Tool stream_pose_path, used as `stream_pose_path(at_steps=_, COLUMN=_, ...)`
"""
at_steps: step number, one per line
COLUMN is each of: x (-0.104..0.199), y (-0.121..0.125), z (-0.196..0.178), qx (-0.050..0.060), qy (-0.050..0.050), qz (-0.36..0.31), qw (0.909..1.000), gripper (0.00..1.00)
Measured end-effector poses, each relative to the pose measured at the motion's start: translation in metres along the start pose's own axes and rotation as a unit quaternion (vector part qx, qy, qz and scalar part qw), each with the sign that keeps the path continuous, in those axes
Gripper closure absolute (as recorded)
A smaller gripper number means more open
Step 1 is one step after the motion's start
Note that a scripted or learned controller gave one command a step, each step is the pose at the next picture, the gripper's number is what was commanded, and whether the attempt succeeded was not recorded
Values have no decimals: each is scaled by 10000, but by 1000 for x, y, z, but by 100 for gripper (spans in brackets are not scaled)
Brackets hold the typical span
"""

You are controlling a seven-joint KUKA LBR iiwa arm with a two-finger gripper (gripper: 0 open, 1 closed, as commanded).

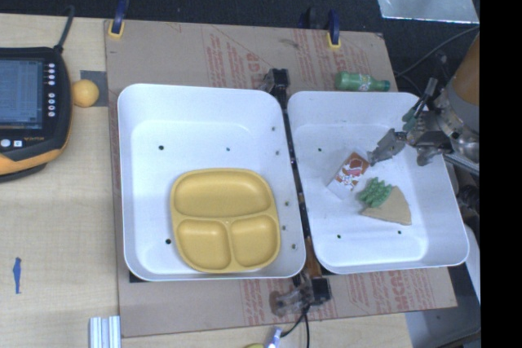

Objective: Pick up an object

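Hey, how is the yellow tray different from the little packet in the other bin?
The yellow tray is far larger than the packet. The yellow tray is one plain colour with three compartments; the packet is white with red print. The yellow tray lies in the left bin, the packet in the right bin. Both rest on a bin floor.

The right white plastic bin has bare floor along its far and near sides; a small red-and-white packet and a green-topped tan wedge lie close together mid-floor. The left white bin is open across its far half, while a yellow three-compartment tray occupies its near part.
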State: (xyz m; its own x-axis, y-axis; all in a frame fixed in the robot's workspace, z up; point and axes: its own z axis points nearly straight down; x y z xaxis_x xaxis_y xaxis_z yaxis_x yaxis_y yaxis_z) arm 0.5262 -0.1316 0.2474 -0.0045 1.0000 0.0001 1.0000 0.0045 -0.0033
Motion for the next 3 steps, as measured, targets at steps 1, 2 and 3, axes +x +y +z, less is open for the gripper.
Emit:
stream_pose_path(at_steps=1, x=13, y=26, z=144, qx=14, qy=-2, qz=-9, qw=10000, gripper=0)
stream_pose_path(at_steps=2, x=16, y=61, z=155, qx=-2, qy=-6, qz=-7, qw=10000, gripper=0)
stream_pose_path(at_steps=3, x=14, y=62, z=144, qx=-10, qy=-16, qz=-16, qw=10000, gripper=100)
